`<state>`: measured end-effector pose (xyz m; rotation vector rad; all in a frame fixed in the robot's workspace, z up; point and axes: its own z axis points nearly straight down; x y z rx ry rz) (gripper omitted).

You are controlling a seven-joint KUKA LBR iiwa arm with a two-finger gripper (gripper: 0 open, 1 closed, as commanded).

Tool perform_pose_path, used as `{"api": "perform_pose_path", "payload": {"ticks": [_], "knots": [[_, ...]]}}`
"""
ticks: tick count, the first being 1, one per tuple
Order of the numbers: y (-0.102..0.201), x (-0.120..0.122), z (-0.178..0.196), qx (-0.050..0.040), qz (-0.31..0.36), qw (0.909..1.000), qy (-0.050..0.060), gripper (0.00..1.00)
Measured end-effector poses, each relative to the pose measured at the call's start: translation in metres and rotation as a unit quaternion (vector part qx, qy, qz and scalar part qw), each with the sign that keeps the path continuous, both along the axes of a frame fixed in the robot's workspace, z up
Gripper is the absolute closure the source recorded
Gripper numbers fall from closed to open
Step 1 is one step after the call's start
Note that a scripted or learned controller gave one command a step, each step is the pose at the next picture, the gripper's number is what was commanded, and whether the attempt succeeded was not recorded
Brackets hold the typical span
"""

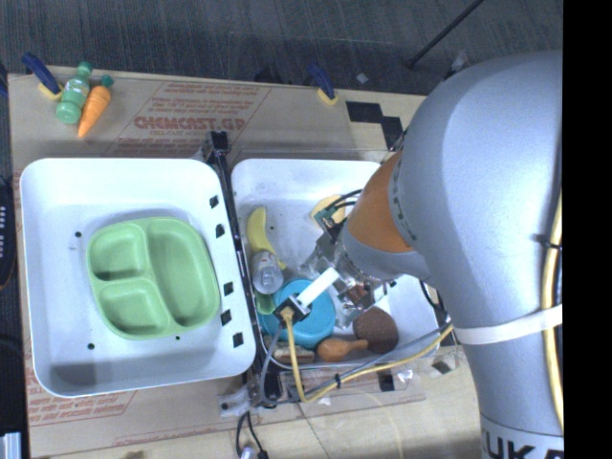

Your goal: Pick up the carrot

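The carrot (93,110), orange with a green top, lies on the brown board beyond the far left corner of the left bin, outside both bins. My gripper (355,293) is low in the right bin (287,175), far from the carrot, above a blue bowl (314,321) and beside a brown rounded object (376,325). The arm's grey body covers most of the right bin's right side.
A green bottle-shaped toy (71,98) lies just left of the carrot. The left bin (38,256) holds a green divided plate (151,275). The right bin also holds a yellow banana (257,230), a clear round container (269,277) and an orange-tan elongated piece (337,349) at its near edge.
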<state>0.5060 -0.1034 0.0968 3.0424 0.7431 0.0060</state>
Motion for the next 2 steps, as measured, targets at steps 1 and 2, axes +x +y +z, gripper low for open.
{"api": "perform_pose_path", "payload": {"ticks": [1,2], "knots": [[-0.066,0.037,0.026,0.0067,-0.044,0.999,0.005,0.0],[-0.063,0.094,-0.006,0.0081,0.0,0.9999,0.007,0.0]]}}
